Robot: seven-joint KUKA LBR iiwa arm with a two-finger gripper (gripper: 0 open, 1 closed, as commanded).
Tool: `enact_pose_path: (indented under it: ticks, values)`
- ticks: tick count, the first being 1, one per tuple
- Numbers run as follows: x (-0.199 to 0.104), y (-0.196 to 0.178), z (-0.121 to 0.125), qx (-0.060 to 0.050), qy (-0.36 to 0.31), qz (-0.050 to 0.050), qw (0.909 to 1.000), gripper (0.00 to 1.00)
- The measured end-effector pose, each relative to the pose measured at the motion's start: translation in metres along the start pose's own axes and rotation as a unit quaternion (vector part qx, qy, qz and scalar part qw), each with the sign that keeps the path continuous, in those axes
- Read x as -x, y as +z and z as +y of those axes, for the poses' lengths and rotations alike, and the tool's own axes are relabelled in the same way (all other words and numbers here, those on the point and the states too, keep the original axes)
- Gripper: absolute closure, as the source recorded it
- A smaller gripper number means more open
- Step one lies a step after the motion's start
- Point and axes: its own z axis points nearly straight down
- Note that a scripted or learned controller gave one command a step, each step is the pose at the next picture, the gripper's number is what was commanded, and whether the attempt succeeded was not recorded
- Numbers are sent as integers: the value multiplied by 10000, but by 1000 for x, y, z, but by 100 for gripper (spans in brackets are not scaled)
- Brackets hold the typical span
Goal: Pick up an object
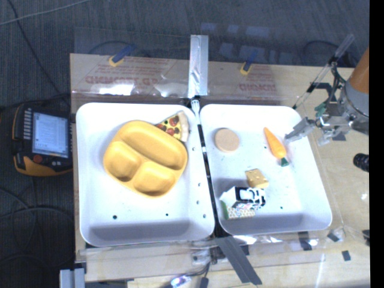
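The right bin (300, 209) holds an orange toy carrot (275, 144), a round tan disc (227, 140), a small yellow cube (256, 177) and a black-and-white packet (245, 200). My gripper (309, 137) hangs over that bin's right rim, just right of the carrot. It is open, with one grey finger (295, 131) slanting down toward the carrot's tip and nothing between the fingers. The left bin (96, 221) carries a yellow divided plate (146, 156) and a toy pizza slice (174, 123) at its upper right corner.
A strip of silver tape (198, 65) runs up from the seam between the bins. A handheld control pendant (43, 138) lies off the bench to the left. Thin rods and cables (327, 77) rise by the wrist at the right.
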Motion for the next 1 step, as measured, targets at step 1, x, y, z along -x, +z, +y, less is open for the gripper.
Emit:
enact_pose_path:
  ticks: [1]
  values:
    - [5,94,43,-9,-313,-8,9995,0]
